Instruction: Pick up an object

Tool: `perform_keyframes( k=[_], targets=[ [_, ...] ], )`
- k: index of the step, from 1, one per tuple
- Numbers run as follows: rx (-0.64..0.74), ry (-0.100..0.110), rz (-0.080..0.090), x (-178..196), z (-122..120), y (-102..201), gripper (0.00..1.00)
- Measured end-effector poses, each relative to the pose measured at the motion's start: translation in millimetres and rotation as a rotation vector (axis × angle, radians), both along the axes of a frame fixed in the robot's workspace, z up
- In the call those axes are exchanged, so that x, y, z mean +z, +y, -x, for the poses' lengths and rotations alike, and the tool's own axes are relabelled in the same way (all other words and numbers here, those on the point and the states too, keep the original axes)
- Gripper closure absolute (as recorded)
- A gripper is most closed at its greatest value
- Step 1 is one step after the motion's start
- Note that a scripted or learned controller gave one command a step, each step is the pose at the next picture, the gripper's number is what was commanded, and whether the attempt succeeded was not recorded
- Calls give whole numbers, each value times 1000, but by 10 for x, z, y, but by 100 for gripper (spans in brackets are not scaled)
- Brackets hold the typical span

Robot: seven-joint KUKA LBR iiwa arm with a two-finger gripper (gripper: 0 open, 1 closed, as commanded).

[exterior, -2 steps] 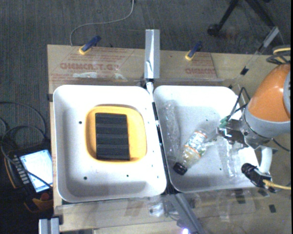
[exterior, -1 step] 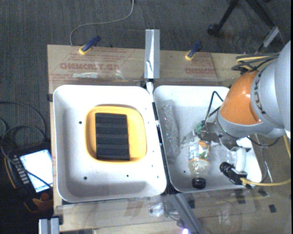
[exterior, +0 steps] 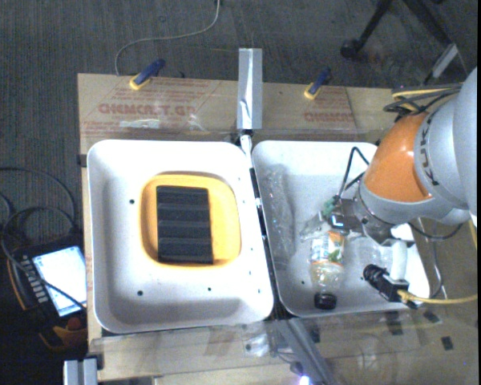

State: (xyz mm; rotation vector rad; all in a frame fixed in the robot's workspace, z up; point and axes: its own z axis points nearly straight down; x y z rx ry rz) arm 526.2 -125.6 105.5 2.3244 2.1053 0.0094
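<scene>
1. White bins sit side by side: left bin (exterior: 104,239), right bin (exterior: 284,215).
2. Left bin holds a yellow tray (exterior: 191,219) with a black ribbed insert (exterior: 184,224), centre-left of frame.
3. Right bin holds a clear bottle (exterior: 327,257), lower right, with a black cap (exterior: 325,301) just below it.
4. Gripper (exterior: 354,223) hangs just right of the bottle's upper end; whether it touches cannot be told.
5. Jaw state: cannot tell.
</scene>
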Motion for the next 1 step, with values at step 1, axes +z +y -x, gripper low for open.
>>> perform_keyframes(
  k=[1],
  targets=[
    [206,11,1,774,-569,486,100]
  ],
)
